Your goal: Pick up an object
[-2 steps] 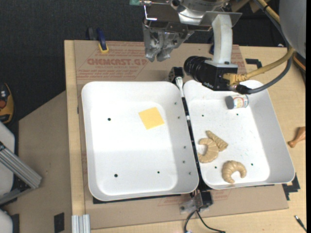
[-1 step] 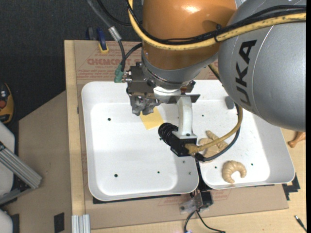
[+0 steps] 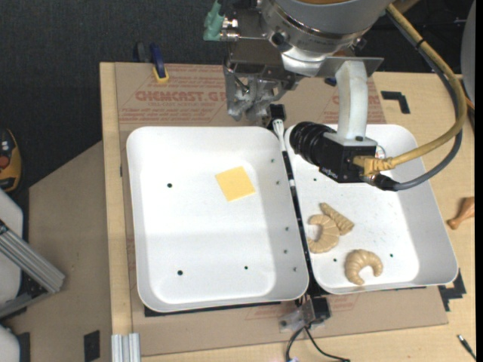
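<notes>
A flat yellow square (image 3: 235, 183) lies in the left bin (image 3: 151, 225), a little right of its middle. In the right bin (image 3: 423, 225) two tan croissant-shaped pieces lie near the front: one (image 3: 328, 228) close to the divider and one (image 3: 362, 265) nearer the front rim. My gripper (image 3: 255, 102) hangs over the far edge of the left bin, near its back right corner, well behind the yellow square. Nothing shows as held in it.
A black cylindrical unit (image 3: 326, 151) on a white bracket, with a tan hose (image 3: 430, 145), hangs over the back of the right bin. A blue and yellow clamp (image 3: 158, 60) sits at the board's back left. The bins meet along a rim (image 3: 293, 202).
</notes>
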You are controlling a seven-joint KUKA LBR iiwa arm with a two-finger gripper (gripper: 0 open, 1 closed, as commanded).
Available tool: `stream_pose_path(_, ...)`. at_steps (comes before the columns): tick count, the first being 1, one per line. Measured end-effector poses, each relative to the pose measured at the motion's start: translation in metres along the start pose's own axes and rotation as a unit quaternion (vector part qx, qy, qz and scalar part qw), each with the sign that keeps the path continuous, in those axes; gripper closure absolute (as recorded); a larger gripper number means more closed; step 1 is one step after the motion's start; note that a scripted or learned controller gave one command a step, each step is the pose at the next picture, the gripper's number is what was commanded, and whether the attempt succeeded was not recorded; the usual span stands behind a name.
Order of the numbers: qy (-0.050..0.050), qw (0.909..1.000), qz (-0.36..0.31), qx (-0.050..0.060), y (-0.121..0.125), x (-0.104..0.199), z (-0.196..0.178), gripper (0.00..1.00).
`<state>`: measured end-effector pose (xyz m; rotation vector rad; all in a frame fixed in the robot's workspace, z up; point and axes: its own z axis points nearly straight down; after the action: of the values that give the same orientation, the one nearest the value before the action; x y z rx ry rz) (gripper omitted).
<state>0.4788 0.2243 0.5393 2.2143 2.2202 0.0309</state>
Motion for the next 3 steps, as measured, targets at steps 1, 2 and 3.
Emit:
stream_pose_path(1, -0.009, 0.9998, 0.002, 0.017, -0.004, -0.002, 0.150, 1.00)
stream_pose_path(2, 0.000, 1.0000, 0.000, 0.000, 0.001, 0.000, -0.005, 1.00)
stream_pose_path(3, -0.009, 0.9998, 0.002, 0.017, -0.004, -0.002, 0.151, 1.00)
